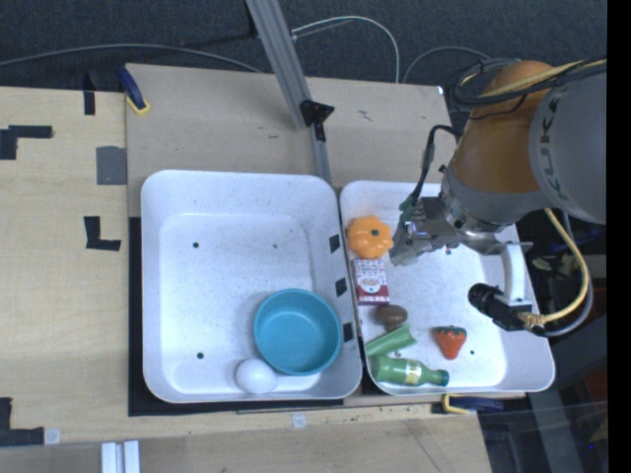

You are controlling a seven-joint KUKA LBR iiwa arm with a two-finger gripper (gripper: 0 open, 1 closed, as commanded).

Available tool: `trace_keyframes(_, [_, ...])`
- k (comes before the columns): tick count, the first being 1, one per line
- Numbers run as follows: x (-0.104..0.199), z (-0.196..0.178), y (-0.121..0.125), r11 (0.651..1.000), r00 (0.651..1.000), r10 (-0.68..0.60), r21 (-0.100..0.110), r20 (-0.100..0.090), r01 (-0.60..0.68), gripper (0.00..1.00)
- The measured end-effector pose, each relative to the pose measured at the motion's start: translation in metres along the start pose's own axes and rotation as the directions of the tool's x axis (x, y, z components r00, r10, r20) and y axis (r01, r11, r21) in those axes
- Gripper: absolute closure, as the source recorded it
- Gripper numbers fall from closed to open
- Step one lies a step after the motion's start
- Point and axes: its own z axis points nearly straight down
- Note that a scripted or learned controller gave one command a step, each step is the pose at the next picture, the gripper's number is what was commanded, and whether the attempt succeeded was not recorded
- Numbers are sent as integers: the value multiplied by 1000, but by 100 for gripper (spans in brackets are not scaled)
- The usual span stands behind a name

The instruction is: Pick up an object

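My main worry is a miss: the right bin [523,363] is crowded along its left wall, so descending on the orange pumpkin [369,236] could nudge it against the wall or catch the red carton [372,282] just below it. The arm [513,156] reaches in from the right, wrist bent down over that bin. The gripper [412,244] hangs just beside the pumpkin (I cannot tell how its jaws stand), nothing visibly held.
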Motion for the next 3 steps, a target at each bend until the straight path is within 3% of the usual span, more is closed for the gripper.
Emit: trace_keyframes(3, [136, -7, -24, 1000, 1000, 0, -1, 1, 0, 100])
